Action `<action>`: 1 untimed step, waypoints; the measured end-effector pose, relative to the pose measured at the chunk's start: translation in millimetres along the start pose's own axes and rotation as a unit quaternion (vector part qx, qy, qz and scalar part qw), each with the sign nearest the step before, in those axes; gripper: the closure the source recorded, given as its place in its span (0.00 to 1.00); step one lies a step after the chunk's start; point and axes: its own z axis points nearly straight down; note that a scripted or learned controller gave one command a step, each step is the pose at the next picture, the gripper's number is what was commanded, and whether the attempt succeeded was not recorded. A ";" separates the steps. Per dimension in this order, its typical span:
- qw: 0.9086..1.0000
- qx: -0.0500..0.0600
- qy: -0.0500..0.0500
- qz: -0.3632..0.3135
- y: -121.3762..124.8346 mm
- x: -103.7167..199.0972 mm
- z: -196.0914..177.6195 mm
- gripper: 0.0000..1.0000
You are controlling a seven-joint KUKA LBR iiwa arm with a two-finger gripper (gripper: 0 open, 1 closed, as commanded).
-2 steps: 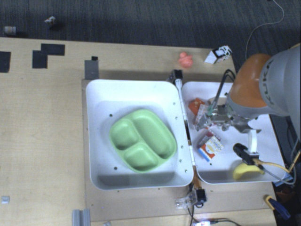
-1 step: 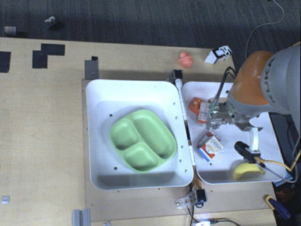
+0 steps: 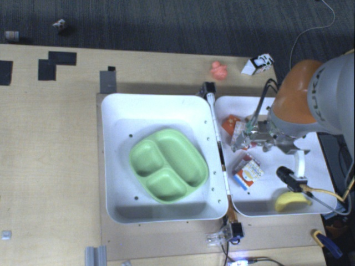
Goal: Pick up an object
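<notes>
- The arm (image 3: pixel 327 93) ran off the right edge and covered the far right corner of the right bin (image 3: pixel 266 210).
- A red thing (image 3: pixel 229 124) lay partly under the tool (image 3: pixel 244 140); what it was could not be told.
- The print on the packet (image 3: pixel 248 173) was too small to read.
- The top of a yellow thing (image 3: pixel 292 203) was covered.
- A speck (image 3: pixel 60 23) on the floor was too small to tell.
- A black patch (image 3: pixel 4 72) on the counter (image 3: pixel 55 148) was cut by the left edge.
- A grey bracket (image 3: pixel 95 255) was cut by the bottom edge.
- A blue thing (image 3: pixel 328 244) was cut off at the bottom right.
</notes>
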 end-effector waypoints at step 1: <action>1.000 -0.002 0.000 -0.001 1.5 1.0 -10.8 1.00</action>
